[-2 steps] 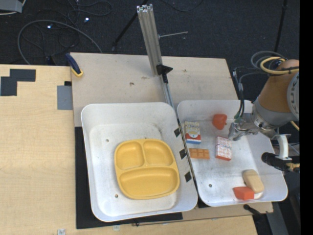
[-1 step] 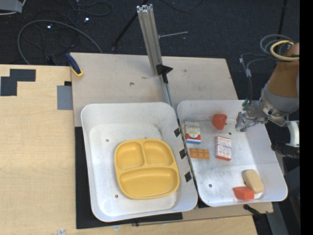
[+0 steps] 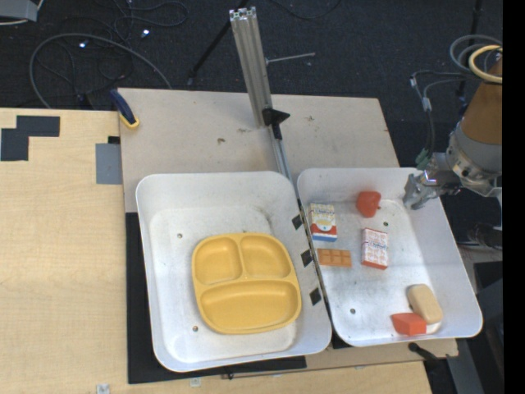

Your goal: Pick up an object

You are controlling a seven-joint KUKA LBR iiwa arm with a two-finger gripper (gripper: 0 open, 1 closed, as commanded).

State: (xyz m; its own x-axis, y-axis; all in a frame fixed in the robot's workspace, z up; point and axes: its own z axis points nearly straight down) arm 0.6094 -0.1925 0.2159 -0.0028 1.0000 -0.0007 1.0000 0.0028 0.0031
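Near edge, right bin: a red block [image 3: 408, 324] touching a tan bread-like piece [image 3: 426, 302] in the near right corner of the right bin [image 3: 459, 281].
Left bin: a yellow divided plate [image 3: 245, 282] with three compartments lies near the middle of the left bin [image 3: 164, 220], a little toward its near side.
Mid right bin: a brown wafer-like bar [image 3: 334, 258] lies flat by the bin's left wall; just right of it, a small red-and-white carton [image 3: 375, 248].
Writing: the cartons carry print, too small to read.
Farther in: a white carton with red and blue panels [image 3: 323, 223] just behind the bar; a red rounded object [image 3: 368, 203] to its right, apart from it.
Hand: the hand [image 3: 417, 190] hangs over the right bin's far right corner, right of the red rounded object and clear of it; nothing between the fingers; whether they are spread or pressed together I cannot tell.
Arm: grey with an orange band [image 3: 484, 109], entering from the right.
Desk: pale desk [image 3: 344, 134] under both bins; a light wood panel [image 3: 57, 236] to the left.
Beyond: an aluminium post [image 3: 250, 64] rises behind the bins; a yellow-and-blue tool [image 3: 125, 110] at the desk's far left corner; cables on dark carpet [image 3: 344, 23].
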